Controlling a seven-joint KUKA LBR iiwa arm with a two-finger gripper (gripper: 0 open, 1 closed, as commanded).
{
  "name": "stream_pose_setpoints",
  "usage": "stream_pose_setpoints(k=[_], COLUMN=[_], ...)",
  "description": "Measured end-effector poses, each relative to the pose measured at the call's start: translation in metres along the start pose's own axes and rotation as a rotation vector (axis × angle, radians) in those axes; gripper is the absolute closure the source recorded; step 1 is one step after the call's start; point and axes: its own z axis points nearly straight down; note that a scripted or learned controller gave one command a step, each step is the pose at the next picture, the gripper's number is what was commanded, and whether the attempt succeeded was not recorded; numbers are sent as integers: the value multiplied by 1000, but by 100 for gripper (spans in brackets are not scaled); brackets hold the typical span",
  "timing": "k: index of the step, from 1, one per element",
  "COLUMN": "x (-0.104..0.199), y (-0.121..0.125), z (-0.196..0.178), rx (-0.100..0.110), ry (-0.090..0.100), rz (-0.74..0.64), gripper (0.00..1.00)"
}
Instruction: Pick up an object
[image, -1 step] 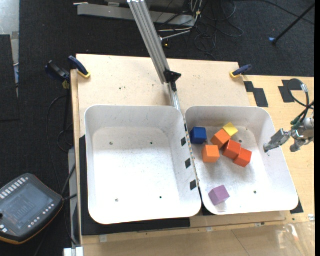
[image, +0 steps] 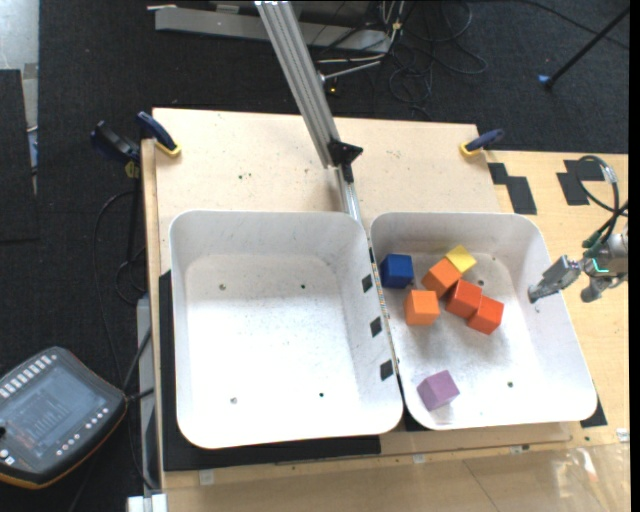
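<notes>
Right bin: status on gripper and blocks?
Gripper over right bin's right rim, holding nothing. Seven blocks loose: blue, purple, clustered oranges. Path unobstructed.

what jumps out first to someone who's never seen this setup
The eye lands on the bright cluster of blocks in the right bin: a blue cube, a yellow cube and several orange cubes huddled near its far side, with a purple cube alone nearer the front. Next comes the gripper, poised over that bin's right rim beside the bare left bin.

A handheld control pendant (image: 50, 415) lies left of the bench (image: 300, 160).
</notes>
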Motion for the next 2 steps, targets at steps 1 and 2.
stream_pose_setpoints(k=[1,2], x=[5,1], y=[1,10], z=[44,95], rx=[4,5], ry=[1,2], rz=[1,2], gripper=[0,0])
